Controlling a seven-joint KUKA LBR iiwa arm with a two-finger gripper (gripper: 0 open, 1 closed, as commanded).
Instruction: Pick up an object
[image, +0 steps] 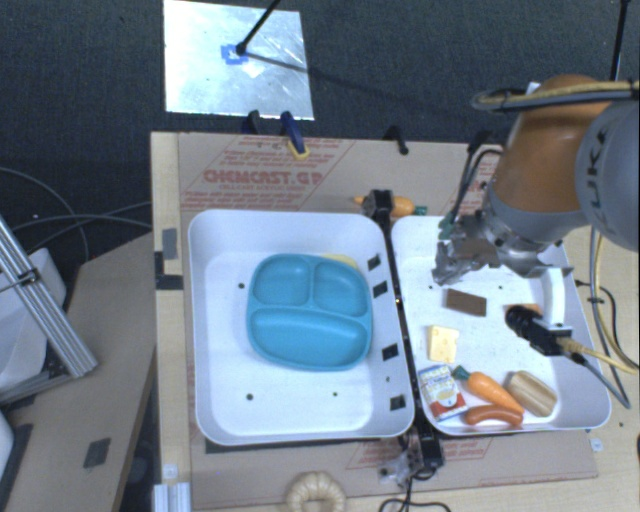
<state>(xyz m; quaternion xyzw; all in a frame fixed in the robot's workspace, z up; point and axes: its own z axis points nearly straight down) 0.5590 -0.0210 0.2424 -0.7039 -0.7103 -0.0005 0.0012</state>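
Because the hand hangs over the upper part of the right bin with no object directly under it, a straight descent would likely close on bare bin floor. The nearest candidate, a brown block, lies just below the hand; its flat shape may let it slip out. How far the hand is open cannot be determined, and no object is visible in it. A cheese slice, carrot and sausage lie farther toward the front.

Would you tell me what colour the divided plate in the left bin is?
Light blue; the plate shows clearly in the camera view.
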